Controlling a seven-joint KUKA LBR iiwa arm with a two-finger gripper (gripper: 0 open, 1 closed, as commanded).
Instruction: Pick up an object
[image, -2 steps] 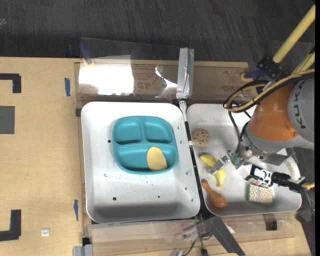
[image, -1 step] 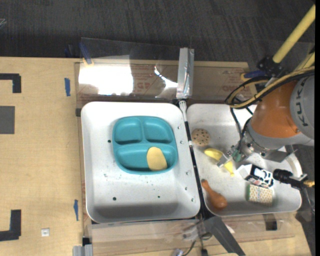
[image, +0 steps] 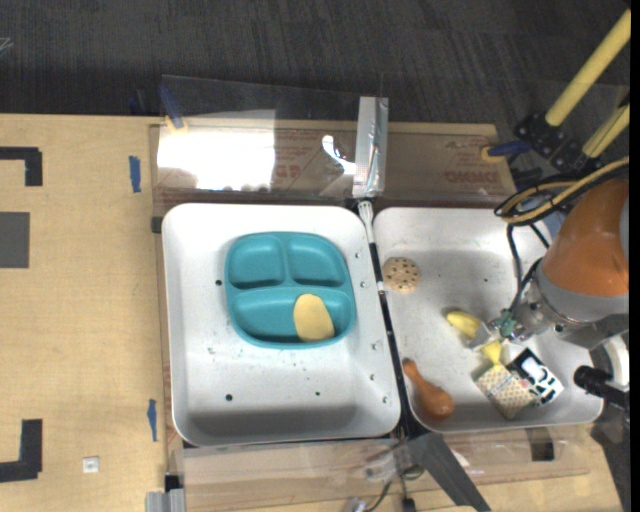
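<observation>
Two white bins on the table (image: 70, 300) — the left bin (image: 200, 380) holds a teal tray (image: 262, 270) with a yellow lump (image: 313, 317). In the right bin (image: 440, 250), the gripper (image: 503, 333) hangs by a banana (image: 463, 323) — its grip I cannot tell. Nearby lie a cookie (image: 401, 273) and perhaps a drumstick (image: 428, 392).

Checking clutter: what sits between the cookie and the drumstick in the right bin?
Bare white bin floor between cookie and drumstick, per the camera view.

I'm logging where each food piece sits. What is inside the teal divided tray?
The teal divided tray, in the left bin, holds one yellow oval piece in its front compartment. The two rear compartments show bare teal. The patch of tray floor under the piece is covered.
</observation>
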